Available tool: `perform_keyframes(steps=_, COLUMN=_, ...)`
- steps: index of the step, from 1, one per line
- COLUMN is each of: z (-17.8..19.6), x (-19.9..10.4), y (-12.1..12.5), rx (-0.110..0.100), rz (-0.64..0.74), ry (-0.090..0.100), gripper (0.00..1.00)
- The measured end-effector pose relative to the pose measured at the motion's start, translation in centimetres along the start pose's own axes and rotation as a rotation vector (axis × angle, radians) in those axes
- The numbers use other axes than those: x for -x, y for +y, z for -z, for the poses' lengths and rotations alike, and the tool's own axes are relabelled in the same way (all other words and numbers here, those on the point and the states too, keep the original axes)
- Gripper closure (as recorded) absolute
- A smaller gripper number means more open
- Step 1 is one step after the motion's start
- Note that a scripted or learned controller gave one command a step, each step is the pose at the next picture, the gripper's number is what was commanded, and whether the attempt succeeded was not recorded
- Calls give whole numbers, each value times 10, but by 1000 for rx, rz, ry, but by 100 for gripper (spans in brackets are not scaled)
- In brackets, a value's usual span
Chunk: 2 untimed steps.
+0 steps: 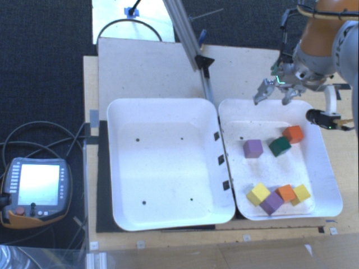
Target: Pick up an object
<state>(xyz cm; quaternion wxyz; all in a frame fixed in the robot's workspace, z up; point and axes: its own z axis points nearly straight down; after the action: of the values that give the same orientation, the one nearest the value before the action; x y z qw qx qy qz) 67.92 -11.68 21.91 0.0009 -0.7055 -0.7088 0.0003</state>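
the gripper (276, 96) hangs with fingers spread wide and nothing between them, above the far rim of the right bin (331, 192); the nearest blocks, an orange block (293, 133) and green block (279, 146), lie in that bin.

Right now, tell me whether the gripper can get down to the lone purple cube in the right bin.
Probably yes. The gripper hovers open over the right white bin's far rim, and the purple cube sits apart from the green cube, nothing covering it.

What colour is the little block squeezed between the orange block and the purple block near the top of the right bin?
Dark green cube, seen in the camera view.
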Motion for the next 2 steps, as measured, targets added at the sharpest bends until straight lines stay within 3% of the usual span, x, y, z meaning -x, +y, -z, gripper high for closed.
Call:
perform_keyframes(steps=1, z=2, x=0, y=1, rx=3, rz=1, ry=-2, gripper=0)
perform_keyframes(steps=2, z=-45, x=-9, y=-1, rx=0, rz=1, ry=-1, gripper=0)
